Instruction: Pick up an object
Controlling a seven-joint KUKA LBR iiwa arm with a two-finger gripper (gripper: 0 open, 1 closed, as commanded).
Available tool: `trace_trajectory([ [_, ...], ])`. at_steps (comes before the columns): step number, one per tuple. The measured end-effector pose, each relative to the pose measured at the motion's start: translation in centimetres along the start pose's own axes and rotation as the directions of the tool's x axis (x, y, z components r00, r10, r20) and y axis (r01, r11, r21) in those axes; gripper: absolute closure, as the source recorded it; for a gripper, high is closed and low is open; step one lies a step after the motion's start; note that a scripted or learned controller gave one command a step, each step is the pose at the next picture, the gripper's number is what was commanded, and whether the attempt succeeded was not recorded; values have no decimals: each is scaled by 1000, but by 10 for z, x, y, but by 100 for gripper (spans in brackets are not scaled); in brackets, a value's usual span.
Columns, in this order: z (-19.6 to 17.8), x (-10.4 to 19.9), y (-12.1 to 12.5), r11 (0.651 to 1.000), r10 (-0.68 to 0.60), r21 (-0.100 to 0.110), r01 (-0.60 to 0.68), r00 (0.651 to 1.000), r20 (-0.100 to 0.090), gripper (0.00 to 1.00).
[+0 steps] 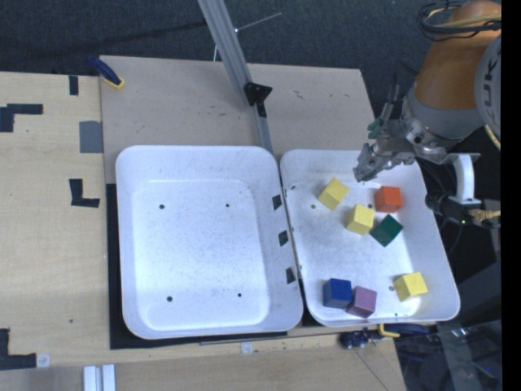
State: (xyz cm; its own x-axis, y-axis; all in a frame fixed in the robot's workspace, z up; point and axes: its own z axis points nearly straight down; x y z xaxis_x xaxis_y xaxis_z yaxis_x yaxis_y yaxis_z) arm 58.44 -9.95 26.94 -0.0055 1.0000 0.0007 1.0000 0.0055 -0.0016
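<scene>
The right bin [309,169] holds several small blocks. A yellow block [333,194] lies near its upper middle, with a second yellow block [361,218] just below it. An orange block [388,199] and a dark green block [387,230] sit to the right. At the bin's lower end lie a blue block [337,292], a purple block [363,300] and a third yellow block [411,285]. My gripper [364,172] hangs over the bin's upper part, between the first yellow block and the orange block, slightly above both. I see nothing held in it.
The left bin [130,218] lies beside the right one, sharing a middle rim. A slanted metal pole [229,39] crosses the bench behind the bins. The arm's orange band [456,51] fills the upper right. A blue and yellow tool [106,72] lies at the bench's far left.
</scene>
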Motion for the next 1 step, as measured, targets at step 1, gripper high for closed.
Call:
trace_trajectory([
  [1,19,52,0,1000,-1,2,1,1000,-1,100],
])
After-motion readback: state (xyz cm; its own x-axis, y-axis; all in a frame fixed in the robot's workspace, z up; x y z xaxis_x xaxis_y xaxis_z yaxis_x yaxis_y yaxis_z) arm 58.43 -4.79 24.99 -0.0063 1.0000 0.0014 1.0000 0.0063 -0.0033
